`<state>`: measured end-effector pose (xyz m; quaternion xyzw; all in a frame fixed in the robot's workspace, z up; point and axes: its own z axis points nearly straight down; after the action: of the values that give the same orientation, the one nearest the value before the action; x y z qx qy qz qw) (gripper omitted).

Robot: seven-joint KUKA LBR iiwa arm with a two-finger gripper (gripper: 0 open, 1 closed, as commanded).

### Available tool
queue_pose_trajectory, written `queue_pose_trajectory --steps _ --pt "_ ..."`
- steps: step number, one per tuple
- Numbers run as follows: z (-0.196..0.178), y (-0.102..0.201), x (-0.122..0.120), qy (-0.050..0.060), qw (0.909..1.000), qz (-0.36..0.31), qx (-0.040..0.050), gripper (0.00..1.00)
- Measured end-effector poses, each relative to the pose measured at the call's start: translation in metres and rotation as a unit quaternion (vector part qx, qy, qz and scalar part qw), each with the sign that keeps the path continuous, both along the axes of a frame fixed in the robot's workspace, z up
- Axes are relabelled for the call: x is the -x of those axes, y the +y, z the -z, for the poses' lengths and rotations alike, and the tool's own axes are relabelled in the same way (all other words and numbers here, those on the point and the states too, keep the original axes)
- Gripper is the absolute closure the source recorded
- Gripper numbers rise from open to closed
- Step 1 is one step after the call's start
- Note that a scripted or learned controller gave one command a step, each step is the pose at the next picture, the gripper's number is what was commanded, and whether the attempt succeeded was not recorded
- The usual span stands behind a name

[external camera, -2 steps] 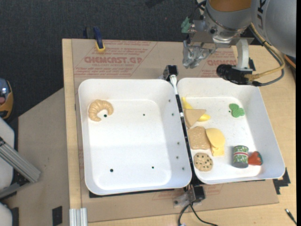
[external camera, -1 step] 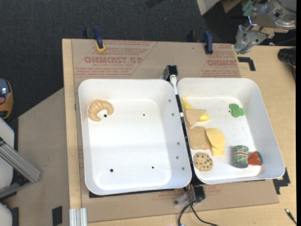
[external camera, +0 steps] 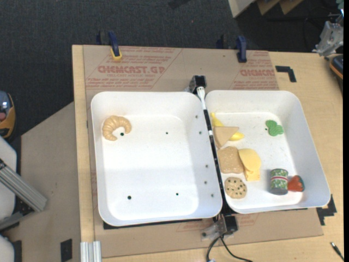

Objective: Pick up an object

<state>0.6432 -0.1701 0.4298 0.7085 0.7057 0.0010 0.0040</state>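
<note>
A tan croissant [external camera: 116, 127] lies alone near the far left corner of the left bin [external camera: 152, 201]. The right bin [external camera: 305, 130] holds several toy foods: a yellow wedge with a tan slice [external camera: 226, 134], a brown bread slice [external camera: 229, 160], a yellow cheese block [external camera: 250, 163], a chocolate-chip cookie [external camera: 235, 188], a green leafy piece [external camera: 274, 127], a green-and-white can [external camera: 278, 181] and a red piece [external camera: 295, 184] touching the can.
Both bins rest on a brown cardboard sheet [external camera: 163, 64] held by two blue clamps [external camera: 114, 43] at the far edge. A black clip [external camera: 198, 84] sits where the bins meet at the back. Cables [external camera: 218, 239] run out at the front.
</note>
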Motion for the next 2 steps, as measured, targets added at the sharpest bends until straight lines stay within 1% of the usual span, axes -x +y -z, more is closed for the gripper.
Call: queue_pose_trajectory --steps 1,2 --pt "-0.023 -0.056 0.011 0.001 1.0000 -0.001 -0.0002 1.00" --pt "-0.074 -0.054 0.048 0.000 1.0000 -0.001 -0.0003 1.00"
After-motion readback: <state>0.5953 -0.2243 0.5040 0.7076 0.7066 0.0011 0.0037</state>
